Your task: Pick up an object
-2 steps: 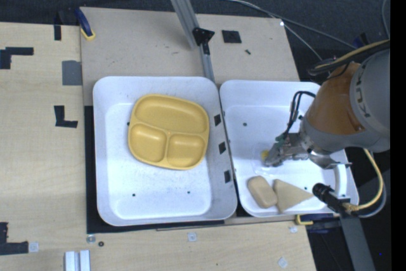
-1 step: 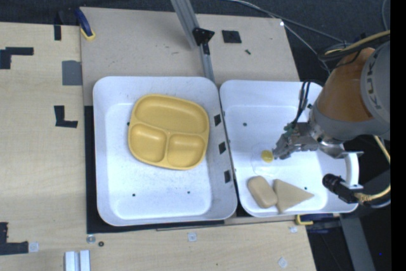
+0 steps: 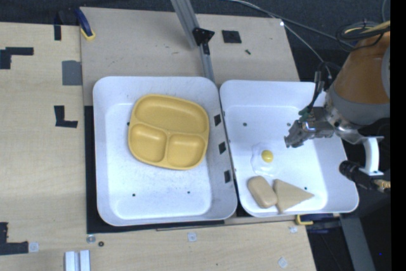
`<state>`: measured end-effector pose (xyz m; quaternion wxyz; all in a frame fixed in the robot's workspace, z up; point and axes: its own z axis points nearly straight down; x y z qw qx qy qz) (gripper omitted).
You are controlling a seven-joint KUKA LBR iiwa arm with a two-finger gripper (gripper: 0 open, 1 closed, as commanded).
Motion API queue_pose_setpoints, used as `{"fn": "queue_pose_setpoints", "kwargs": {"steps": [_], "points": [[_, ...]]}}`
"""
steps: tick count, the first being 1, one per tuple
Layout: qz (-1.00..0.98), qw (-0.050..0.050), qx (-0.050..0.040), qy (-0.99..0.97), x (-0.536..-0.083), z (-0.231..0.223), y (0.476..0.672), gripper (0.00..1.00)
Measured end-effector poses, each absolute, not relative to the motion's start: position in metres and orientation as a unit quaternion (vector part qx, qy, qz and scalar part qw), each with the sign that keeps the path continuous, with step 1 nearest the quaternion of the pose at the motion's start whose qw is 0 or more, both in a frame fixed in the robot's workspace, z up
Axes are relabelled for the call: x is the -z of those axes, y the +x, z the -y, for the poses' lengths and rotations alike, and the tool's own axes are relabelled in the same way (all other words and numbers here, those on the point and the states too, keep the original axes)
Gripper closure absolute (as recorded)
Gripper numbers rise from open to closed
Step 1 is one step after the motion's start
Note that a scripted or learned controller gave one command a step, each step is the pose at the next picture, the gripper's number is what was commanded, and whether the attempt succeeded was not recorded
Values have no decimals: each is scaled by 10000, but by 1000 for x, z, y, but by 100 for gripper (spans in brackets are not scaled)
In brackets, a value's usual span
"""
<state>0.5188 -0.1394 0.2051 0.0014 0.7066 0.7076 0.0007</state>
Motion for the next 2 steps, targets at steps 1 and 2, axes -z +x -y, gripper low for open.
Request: {"fn": "queue_pose_setpoints", "kwargs": {"steps": [1, 2], "points": [[-7076, 14, -7, 7066, -249, 139, 514, 100], [-7094, -8, -5, 7048, -254, 90, 534, 100]]}}
